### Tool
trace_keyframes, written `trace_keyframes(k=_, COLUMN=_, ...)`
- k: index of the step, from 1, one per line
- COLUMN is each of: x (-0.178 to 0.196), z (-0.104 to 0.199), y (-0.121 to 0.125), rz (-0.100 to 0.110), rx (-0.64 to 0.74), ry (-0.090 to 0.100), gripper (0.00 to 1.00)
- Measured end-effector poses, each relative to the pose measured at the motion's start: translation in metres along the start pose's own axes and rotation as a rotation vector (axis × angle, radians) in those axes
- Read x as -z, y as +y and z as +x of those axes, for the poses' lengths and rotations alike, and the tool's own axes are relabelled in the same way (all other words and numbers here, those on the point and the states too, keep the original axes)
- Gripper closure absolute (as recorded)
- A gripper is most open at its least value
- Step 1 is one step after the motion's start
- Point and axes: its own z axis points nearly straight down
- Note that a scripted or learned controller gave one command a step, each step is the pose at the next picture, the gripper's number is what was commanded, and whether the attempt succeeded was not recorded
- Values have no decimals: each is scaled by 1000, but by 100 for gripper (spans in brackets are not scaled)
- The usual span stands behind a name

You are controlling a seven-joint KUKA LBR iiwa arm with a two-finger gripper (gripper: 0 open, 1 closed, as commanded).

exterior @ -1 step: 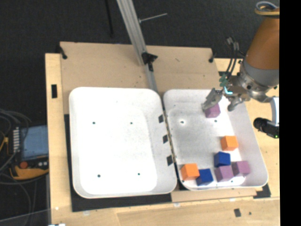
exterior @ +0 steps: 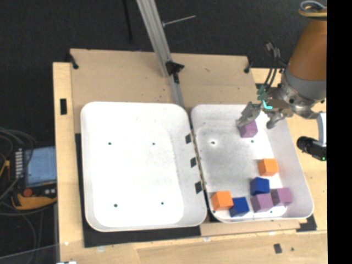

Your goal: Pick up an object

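Right now the gripper (exterior: 259, 114) hangs over the far part of the right bin (exterior: 231, 164). Its two fingers are spread apart, one on each side. A purple block (exterior: 248, 128) sits just below them, on the near side. The block is not between the fingers, so nothing is pinched. It looks like the block lies on the bin floor, but I cannot be sure if a finger touches it.

The arm (exterior: 308, 54) reaches in from the right, so its big orange and grey body is cut off at the edge. It also hides a bit of the bin's far right corner.

More blocks sit at the near end of the right bin. An orange block (exterior: 268, 166) is alone. Close together are a blue block (exterior: 260, 186), two more purple ones, another orange one and another blue one. They are bunched up, maybe because they slid there. The lone purple block is likely easier to grab, since it has room around it.

The left bin (exterior: 137, 164) just shows some small dark dots.
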Motion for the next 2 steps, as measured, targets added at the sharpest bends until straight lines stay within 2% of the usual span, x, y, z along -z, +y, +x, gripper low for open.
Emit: trace_keyframes(k=2, x=-123, z=1, y=-10, rz=7, rx=-4, ry=-1, gripper=0)
